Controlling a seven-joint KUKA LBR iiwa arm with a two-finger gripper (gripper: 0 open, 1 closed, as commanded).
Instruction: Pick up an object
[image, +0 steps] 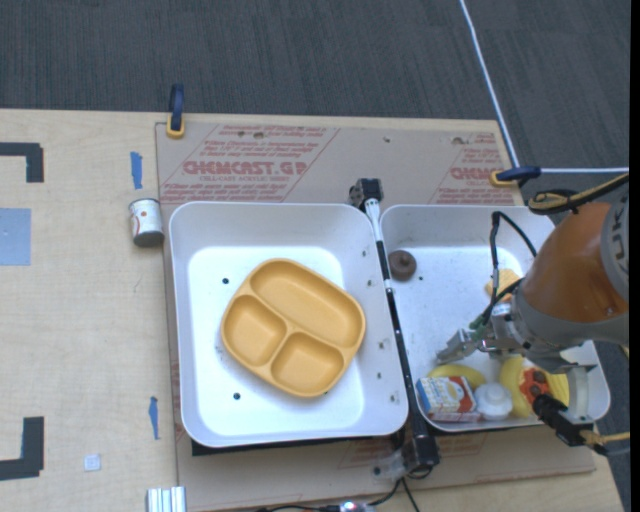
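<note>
My gripper (462, 345) hangs low in the right bin (440, 245), under the grey wrist with the orange band, and points toward the bin's left side. Just below it lie a yellow item (452, 373) and a small white carton with red and blue print (446, 394). A white round cap (492, 401) and a yellow object with a red part (518, 382) sit beside the carton, partly under the arm. A brown round piece (402, 264) lies near the bin's far left corner. Another yellow item (506, 283) peeks out behind the arm.
The left bin (200, 240) holds a yellow three-compartment plate (292, 327). A divider rail (388, 290) runs between the bins. A small can (146, 221) stands on the bench left of the bins. Cables run along the arm at the right.
</note>
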